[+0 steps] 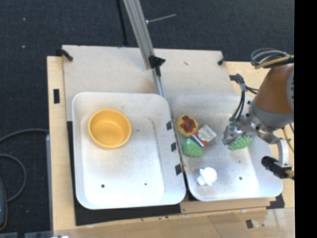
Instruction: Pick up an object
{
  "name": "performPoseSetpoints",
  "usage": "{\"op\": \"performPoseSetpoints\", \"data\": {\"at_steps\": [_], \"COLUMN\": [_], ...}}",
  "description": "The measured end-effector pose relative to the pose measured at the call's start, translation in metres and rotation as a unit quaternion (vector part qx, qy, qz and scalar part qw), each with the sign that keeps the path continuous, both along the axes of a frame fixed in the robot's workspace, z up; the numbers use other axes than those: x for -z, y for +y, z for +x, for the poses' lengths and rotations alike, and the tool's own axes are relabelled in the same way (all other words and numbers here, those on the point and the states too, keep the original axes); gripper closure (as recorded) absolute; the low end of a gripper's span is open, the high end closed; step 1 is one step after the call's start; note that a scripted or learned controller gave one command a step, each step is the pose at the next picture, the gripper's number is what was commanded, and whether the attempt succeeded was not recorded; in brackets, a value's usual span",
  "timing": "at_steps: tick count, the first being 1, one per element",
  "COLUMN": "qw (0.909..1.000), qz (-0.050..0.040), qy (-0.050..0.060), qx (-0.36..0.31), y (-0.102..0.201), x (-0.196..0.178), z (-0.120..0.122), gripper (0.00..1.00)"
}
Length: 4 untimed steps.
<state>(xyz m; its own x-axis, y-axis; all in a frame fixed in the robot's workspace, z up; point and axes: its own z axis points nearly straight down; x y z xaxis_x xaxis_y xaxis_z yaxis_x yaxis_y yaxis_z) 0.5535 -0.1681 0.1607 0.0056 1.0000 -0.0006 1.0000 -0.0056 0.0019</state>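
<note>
gripper (234, 137): over the right bin (247, 185), right-centre, arm coming in from the right
finger state: can't tell, metal tips blur together from this angle
green object at gripper (241, 143): small, bumpy, green; sits directly under and just right of the gripper tip, touching or nearly so
held?: unclear, not seen between fingers, so not calling it grasped
key relation: the green object at gripper lies straight below the tip, a shade to the right and near side; next move looks like a plain drop or close, no sideways travel needed
long axis: roughly left to right, short blob, not much axis to speak of
other candidates: green ball (192, 148), red-yellow toy (187, 125), white-red carton (205, 134), all clustered at the left edge of the right bin, well left of the gripper
white piece (207, 176): near side of the right bin, left and nearer than the gripper
left bin (143, 182): holds yellow bowl (109, 128), far from the arm
judgement: likely mid-grasp attempt on the closest green item
</note>
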Motion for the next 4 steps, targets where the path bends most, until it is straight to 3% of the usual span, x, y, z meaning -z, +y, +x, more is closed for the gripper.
{"op": "performPoseSetpoints", "data": {"at_steps": [2,4], "qw": [1.0000,1.0000], "qz": [-0.0011,0.0004], "qy": [-0.003,0.000], "qx": [-0.005,-0.006], "y": [0.000,0.107], "x": [-0.094,-0.098], "z": [0.004,0.033], "gripper": [1.00,1.00]}}
